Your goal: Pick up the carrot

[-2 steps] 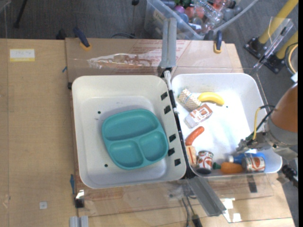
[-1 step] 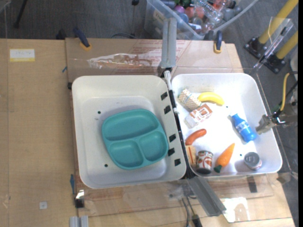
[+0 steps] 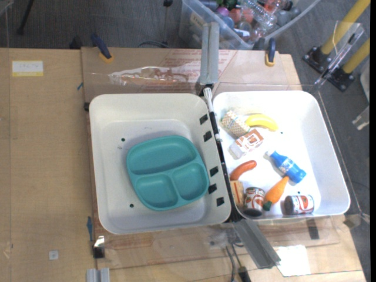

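Observation:
The carrot (image 3: 276, 192) is orange with a green end and lies slantwise in the right bin (image 3: 329, 151), near its front. It rests between a small red-and-white can (image 3: 254, 199) on its left and a dark jar lying on its side (image 3: 298, 204) on its right. A blue bottle (image 3: 288, 165) lies just behind it.
The right bin also holds a banana (image 3: 262, 121), a waffle-patterned piece (image 3: 234, 122), a small carton (image 3: 247, 142) and a red sausage (image 3: 243, 169). In the left bin (image 3: 108, 134) sits a teal divided plate (image 3: 167, 172). A clear tub of clutter (image 3: 249, 7) stands behind the bench.

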`<state>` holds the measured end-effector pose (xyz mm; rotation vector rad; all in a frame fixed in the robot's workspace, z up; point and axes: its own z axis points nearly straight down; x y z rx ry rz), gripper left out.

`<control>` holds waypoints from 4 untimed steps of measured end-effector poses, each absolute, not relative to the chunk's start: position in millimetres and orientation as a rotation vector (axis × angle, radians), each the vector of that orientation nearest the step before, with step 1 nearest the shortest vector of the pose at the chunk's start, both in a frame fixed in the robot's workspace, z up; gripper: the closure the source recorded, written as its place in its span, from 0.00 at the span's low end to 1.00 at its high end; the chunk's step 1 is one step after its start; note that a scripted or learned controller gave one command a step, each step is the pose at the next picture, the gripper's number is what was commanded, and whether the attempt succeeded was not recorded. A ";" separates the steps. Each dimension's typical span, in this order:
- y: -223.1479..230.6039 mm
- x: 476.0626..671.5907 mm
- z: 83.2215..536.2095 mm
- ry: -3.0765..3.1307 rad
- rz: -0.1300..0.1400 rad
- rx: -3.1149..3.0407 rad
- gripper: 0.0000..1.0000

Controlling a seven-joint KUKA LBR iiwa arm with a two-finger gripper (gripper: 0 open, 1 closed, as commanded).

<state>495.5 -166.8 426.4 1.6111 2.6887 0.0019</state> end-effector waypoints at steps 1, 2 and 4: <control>-46.2 480.1 327.7 2.821 0.002 1.377 1.00; -69.6 490.4 436.9 2.980 0.002 0.968 1.00; 45.7 480.2 280.2 3.033 0.003 0.803 1.00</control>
